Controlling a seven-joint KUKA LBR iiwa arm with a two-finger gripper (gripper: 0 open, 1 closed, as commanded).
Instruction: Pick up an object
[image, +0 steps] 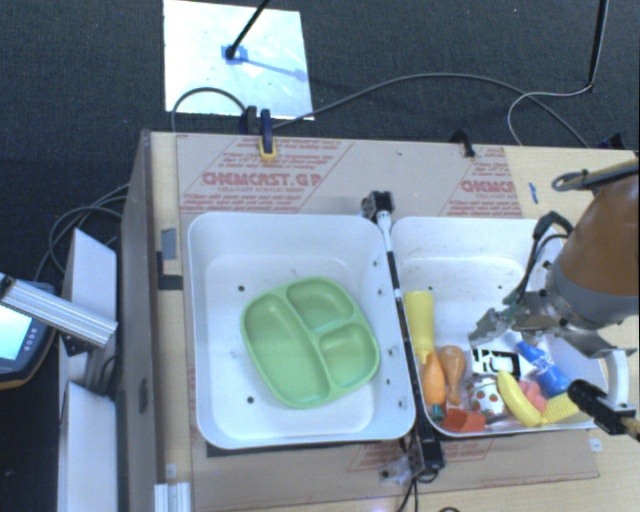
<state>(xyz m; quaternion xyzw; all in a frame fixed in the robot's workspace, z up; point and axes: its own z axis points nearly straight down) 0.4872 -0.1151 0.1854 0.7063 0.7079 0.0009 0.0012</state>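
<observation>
**binwatcher:** Anyone want to do a headcount here?

**kuka_fan:** Sure. Two white bins on the bench: one well off to the left of the pincer, one right under it. One green divided plate, in the bin far from the pincer. One arm, one pincer.

**binwatcher:** And the toy pile just below the pincer?

**kuka_fan:** One yellow block, upright-ish, left of the pincer. One orange carrot-looking piece. One yellow banana. One blue thing closest to the pincer. One red piece at the bottom. The rest is too jumbled to count.
</observation>
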